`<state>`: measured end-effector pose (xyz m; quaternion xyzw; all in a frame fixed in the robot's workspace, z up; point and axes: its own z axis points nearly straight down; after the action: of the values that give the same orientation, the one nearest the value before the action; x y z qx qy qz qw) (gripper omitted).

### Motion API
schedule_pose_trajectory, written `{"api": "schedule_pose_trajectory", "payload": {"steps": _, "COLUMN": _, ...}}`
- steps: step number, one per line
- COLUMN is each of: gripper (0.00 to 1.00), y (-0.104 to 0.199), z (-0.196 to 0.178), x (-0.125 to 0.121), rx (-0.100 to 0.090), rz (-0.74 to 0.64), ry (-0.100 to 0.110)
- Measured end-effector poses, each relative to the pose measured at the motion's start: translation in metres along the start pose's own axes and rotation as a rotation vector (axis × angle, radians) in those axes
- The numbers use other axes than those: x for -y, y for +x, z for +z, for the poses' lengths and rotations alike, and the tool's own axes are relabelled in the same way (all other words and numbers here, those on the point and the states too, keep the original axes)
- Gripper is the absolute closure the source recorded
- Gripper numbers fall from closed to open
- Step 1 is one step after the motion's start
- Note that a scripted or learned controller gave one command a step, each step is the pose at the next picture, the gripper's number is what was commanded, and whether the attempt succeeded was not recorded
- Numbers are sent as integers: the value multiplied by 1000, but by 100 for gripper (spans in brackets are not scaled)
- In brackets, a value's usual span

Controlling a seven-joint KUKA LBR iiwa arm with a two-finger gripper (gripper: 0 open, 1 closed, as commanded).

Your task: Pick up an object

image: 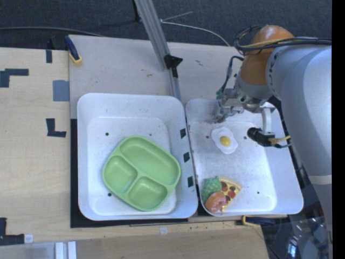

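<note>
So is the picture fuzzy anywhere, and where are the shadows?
Camera view: soft all over, so the toy food pile blurs into blobs; the big grey arm close to the lens is blurriest. Light is even, with faint shadows under the green divided plate and beside the fried egg toy; no strong glare on the white bins.

My gripper (222, 114) sits low in the right bin (280, 198) — too small to read; my arm runs off the right edge.

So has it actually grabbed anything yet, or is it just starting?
Nothing looks picked up yet. The gripper is low in the right bin, just above the toy fried egg, which lies on the bin floor. The toy pizza slice and green divided plate lie untouched.
</note>
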<state>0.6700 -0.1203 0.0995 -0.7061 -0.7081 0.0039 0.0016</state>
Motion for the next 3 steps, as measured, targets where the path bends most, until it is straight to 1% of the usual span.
{"api": "schedule_pose_trajectory", "payload": {"steps": 1, "gripper": 100, "y": 1, "z": -63, "x": 4, "rx": -2, "rz": 1, "ry": -13}}
{"api": "schedule_pose_trajectory", "payload": {"steps": 2, "gripper": 100, "y": 1, "z": -106, "x": 4, "rx": -3, "rz": 1, "ry": -11}}
{"api": "schedule_pose_trajectory", "payload": {"steps": 3, "gripper": 100, "y": 1, "z": -128, "x": 3, "rx": -3, "rz": 1, "ry": -10}}
